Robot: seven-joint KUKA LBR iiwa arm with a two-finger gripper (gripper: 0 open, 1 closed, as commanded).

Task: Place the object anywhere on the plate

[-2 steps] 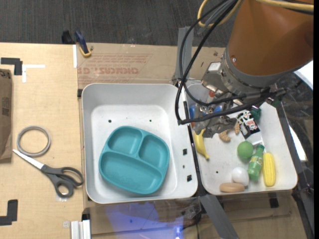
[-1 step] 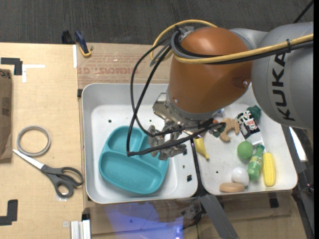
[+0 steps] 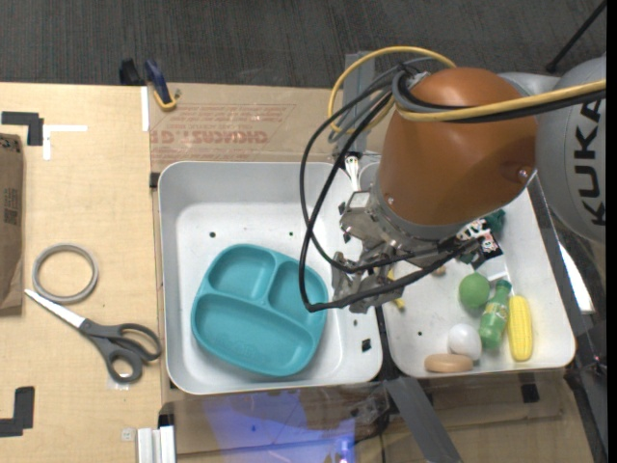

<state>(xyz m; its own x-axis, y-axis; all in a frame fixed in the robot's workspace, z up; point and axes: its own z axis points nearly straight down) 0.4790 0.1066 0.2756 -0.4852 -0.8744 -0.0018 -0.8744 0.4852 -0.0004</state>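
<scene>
- Counter: pale wood, carrying two shallow white bins side by side; scissors and a tape roll lie well left of the plate.
- Plate: teal, three compartments, lying in the left bin.
- Gripper: just right of the plate, above the divide between the bins, masked by the orange wrist and black cables. Cannot tell its opening or whether it holds anything.
- Right bin, well right of the plate: green ball, green bottle, yellow corn, white egg, tan piece.
</scene>
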